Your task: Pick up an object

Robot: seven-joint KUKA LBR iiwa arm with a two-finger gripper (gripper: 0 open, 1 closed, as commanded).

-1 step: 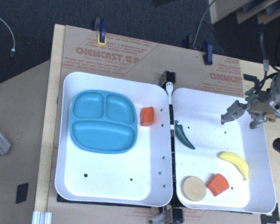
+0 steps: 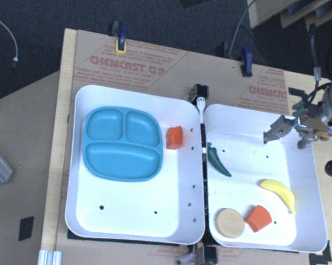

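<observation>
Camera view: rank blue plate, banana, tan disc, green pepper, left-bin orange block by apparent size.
1. blue plate, by far
2. banana and tan disc: too close to rank
3. green pepper: long but thin
4. orange block, though close to the pepper

Open floor mid right bin (image 2: 309, 176), seemingly clear between green pepper (image 2: 218, 161) and banana (image 2: 279, 193)
</observation>
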